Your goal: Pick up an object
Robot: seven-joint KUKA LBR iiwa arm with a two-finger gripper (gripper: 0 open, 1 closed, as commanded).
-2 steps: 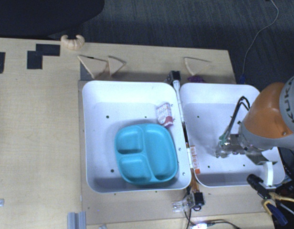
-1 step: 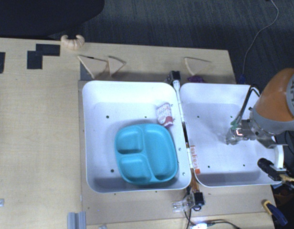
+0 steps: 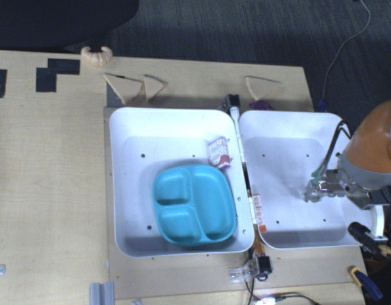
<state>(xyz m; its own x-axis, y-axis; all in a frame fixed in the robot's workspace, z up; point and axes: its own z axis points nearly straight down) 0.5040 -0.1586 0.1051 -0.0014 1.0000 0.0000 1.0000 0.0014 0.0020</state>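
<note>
- Arm enters over the right bin [image 3: 291,129], at its right edge; orange band and grey wrist visible above the bin's right wall.
- Gripper [image 3: 313,191] sits low over the right bin's floor, near the middle of its right half. Metallic tip, small in the view; cannot tell if the claw is released or clenched. Nothing seen held in it.
- Candidate objects both lie in the left bin [image 3: 129,170]: a teal divided plate [image 3: 194,203] and a small packet [image 3: 219,151].
- Plate: occupies the near-right part of the left bin's floor, close to the wall shared with the right bin. Three compartments, rounded corners, smooth matte plastic by the look, raised rim.
- Packet: just beyond the plate's far-right corner, against the shared wall. White with red print, crumpled, probably soft wrapper or foil.
- Bins: shallow, white, glossy moulded plastic, rounded corners, small dark dots on the floors.
- Step, by my reading: search or approach; no grasp made yet.
- Next move calls for: lift clear of the dividing wall, travel across to the left bin, descend on the plate's rim or the packet. The rim seems the firmer grip; the packet is light and may slide.
</note>
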